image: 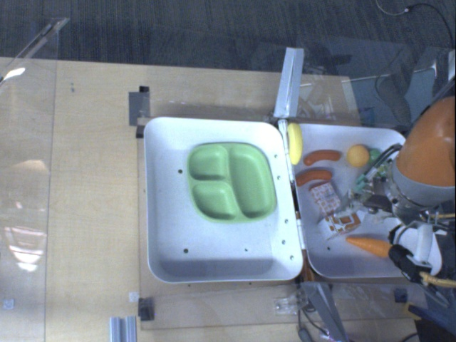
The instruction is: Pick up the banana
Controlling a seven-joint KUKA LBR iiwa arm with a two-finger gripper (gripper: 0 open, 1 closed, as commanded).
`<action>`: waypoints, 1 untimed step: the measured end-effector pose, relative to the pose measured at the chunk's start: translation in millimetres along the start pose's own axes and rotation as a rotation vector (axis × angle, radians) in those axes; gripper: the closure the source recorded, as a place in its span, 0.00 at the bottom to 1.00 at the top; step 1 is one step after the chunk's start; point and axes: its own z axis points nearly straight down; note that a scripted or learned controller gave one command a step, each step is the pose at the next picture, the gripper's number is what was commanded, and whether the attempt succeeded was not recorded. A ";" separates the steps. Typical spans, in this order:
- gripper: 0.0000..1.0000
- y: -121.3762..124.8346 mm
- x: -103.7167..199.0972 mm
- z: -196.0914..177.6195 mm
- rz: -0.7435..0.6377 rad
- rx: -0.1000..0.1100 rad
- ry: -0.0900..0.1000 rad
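Gripper point(354, 204) sits low in the right bin point(385, 266); its finger state cannot be told. Banana point(294, 145) lies against that bin's upper-left edge, well apart.

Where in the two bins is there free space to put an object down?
Left bin: bare floor rings the green divided plate, widest along the near wall. Right bin: crowded with banana, two sausages, lemon, carrot, and the arm.
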 end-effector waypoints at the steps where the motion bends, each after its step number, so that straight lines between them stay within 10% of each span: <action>1: 0.00 38.0 -29.4 71.4 0.003 -0.022 -0.002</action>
